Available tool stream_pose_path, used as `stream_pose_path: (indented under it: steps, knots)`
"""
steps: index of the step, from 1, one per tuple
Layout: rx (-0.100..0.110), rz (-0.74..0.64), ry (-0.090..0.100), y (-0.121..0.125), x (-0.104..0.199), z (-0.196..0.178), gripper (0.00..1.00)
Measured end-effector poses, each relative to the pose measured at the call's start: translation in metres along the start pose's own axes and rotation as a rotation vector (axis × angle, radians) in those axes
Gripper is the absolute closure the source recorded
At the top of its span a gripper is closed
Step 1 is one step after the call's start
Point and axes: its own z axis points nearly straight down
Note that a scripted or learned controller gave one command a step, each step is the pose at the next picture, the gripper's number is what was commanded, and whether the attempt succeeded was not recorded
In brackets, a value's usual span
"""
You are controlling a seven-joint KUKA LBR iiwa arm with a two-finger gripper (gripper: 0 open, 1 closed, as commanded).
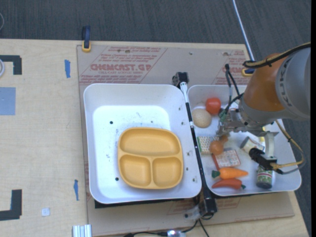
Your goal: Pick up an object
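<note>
Over the right bin (294,182) the gripper (225,127) hangs low among a scatter of toy food, its tip just above a small orange-brown ball (217,146). The ball looks like the target, though that is a guess from how close the tip sits to it. Whether the fingers are wide or narrow I cannot tell; cables and the wrist body cover them from this angle, and nothing is seen held between them.

Taking the ball as landmark: an egg (201,117) lies up and to its left, a tomato (213,105) beyond that toward the bin's far wall. A checked cracker (205,144) touches or nearly touches the ball's left side, and a pink wafer (228,158) lies just below it. Further below sit a carrot (232,173) and a red pepper (228,183). To the lower right stands a small jar (264,177).

The ball is probably hollow plastic: light, stiff, smooth and apt to roll. A grip across its widest part, fingers closing level on either side, seems the safest hold; a pinch above the middle would likely squirt it out downward. The crowding matters, since one finger must come down between ball and cracker, and may nudge either. Nothing here looks fragile.

Left of the ball, across the divider, the other bin (94,147) holds a yellow tray (149,158) with three compartments.
</note>
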Motion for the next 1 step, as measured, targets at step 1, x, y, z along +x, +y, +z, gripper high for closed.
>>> stream_pose_path:
  steps: [1]
  knots:
    - [0.01, -0.001, 0.005, -0.0027, 0.0019, 0.003, 0.0]
